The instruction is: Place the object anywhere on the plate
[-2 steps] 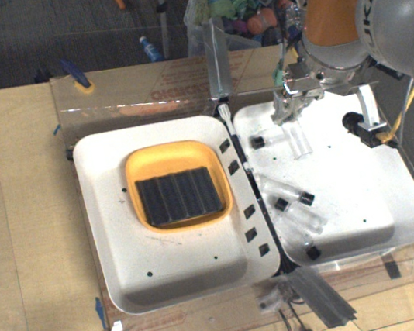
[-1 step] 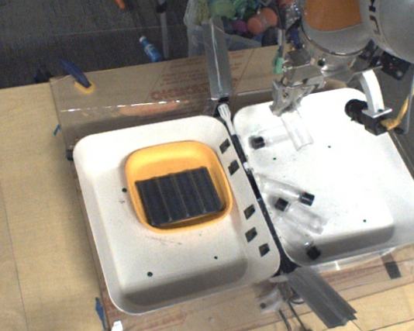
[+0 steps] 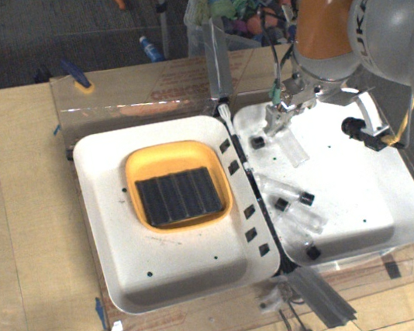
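Wooden bench (image 3: pixel 21 231), two white bins: dark ridged block (image 3: pixel 178 197) lying flat on the orange plate (image 3: pixel 170 156).
Plate sits in the left bin (image 3: pixel 106 217). The gripper (image 3: pixel 283 113) hangs over the right bin's (image 3: pixel 369 196) far-left corner, and its grip can't be told. Clear scraps (image 3: pixel 301 212) lie nearby. Risk: a sweep back across could nudge the block off the plate.
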Controlling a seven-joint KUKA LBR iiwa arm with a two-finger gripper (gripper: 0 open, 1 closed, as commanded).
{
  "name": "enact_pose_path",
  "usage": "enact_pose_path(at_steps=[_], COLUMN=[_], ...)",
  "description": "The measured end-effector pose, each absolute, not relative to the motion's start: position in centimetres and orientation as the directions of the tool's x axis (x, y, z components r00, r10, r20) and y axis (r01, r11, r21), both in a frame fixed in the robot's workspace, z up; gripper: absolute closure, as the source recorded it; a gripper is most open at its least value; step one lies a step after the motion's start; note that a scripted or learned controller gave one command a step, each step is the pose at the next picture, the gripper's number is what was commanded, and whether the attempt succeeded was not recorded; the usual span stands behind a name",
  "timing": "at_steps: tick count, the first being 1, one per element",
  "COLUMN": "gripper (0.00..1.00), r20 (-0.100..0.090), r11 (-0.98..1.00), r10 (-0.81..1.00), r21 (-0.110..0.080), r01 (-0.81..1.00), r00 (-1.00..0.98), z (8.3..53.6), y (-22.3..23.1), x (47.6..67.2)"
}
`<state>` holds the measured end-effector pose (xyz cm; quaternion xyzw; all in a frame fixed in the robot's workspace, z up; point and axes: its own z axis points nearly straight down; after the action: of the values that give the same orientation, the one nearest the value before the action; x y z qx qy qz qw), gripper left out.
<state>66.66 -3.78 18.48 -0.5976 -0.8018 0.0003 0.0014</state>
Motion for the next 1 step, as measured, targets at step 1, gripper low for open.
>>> enact_pose_path(at_steps=[1], gripper=[1.0], r20=[-0.002], r11=[0.361], r10=[0.933], r21=[0.004], r01=[0.933], r00=[-0.361], z=[20.4], y=[-1.68], x=[66.73])
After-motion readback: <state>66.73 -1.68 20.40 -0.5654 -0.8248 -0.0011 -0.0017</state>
